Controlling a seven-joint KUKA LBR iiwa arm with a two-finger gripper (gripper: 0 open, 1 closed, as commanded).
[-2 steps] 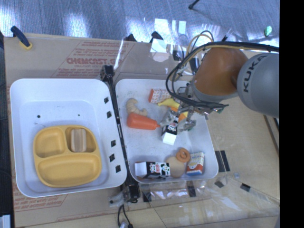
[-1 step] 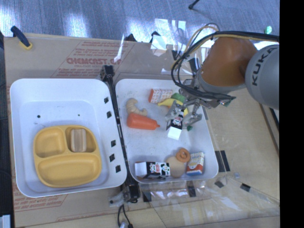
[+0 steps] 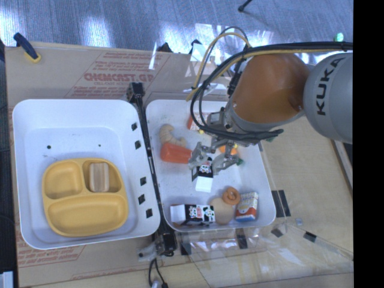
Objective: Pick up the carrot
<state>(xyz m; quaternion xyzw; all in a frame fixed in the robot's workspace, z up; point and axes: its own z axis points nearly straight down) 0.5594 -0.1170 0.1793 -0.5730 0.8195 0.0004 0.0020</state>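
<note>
- Carrot first: the orange, tapered plastic carrot (image 3: 176, 154) lies flat on the floor of the right-hand shallow white bin (image 3: 265, 188), in the bin's upper-left part, near the middle of the frame. You can see its whole body, so it is not lifted yet.
- The two-finger tool (image 3: 207, 156) hangs just right of the carrot's thick end, low over the bin floor. Its metal fingers (image 3: 197, 155) appear spread, with nothing between them; they sit beside the carrot, not around it.
- Judged from this, you are at the approach: reach mostly done, but grasp and lift are both left.
- To close on the carrot, the tool likely needs to shift a little toward the left of the frame so the fingers straddle it.
- Watch the clutter: a beige rounded toy piece (image 3: 169, 134) touches or nearly touches the carrot's upper side, and a small black-and-white carton (image 3: 204, 177) lies just below the tool.
- More toys line the bin's lower edge, including a black-and-white cow-print box (image 3: 193, 213) and a red-and-white can (image 3: 248, 206), well clear of the carrot.
- The left white bin (image 3: 36, 119) holds a yellow divided tray (image 3: 84, 212), which plays no part here.
</note>
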